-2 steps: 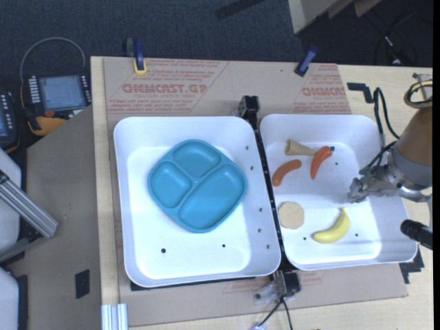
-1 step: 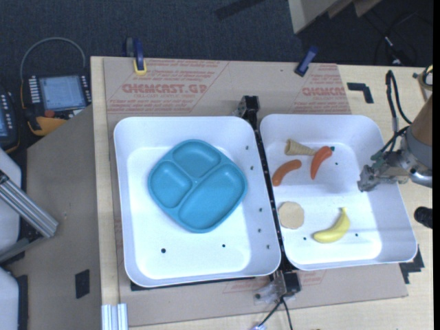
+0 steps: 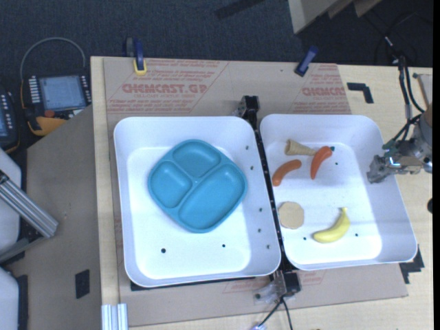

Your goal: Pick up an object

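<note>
Red print is showing on the brown board (image 3: 206, 81) lying under the two bins: above the left bin it is reading "CHEMCAST" followed by what looks like "G.P", with smaller lines of red print above and below that are too small to read. The same red lettering is repeating above the right bin, where only a part like "CHEMCAS" is making itself out. The small screen of the handheld pendant (image 3: 60, 92) at the far left is glowing, but nothing on it is coming through legibly.
</note>
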Controlling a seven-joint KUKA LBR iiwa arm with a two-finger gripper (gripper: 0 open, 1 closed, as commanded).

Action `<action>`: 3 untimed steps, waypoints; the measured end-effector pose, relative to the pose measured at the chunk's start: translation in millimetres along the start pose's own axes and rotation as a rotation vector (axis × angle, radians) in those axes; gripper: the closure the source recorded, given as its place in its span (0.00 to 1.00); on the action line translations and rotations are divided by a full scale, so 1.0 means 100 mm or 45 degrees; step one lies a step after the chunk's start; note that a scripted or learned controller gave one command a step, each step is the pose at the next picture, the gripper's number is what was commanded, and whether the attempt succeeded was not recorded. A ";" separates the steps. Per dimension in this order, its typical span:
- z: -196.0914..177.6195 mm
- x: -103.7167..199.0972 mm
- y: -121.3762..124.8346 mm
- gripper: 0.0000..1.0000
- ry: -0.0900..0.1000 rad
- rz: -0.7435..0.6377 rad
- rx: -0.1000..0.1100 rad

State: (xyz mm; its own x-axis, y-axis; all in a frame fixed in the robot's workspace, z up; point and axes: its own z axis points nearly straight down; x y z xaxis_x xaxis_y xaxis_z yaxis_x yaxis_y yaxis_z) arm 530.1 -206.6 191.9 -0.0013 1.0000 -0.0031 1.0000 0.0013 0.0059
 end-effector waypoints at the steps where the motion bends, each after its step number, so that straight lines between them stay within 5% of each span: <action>1: -0.23 0.00 0.01 1.00 0.000 0.000 0.001; 3: -0.08 1.02 0.11 1.00 0.008 -0.005 0.010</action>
State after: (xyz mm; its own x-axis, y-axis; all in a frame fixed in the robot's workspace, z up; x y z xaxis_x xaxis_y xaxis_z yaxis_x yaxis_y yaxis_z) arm 540.7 -104.5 199.6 -0.0056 1.0000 0.0034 1.0000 0.0056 -0.0020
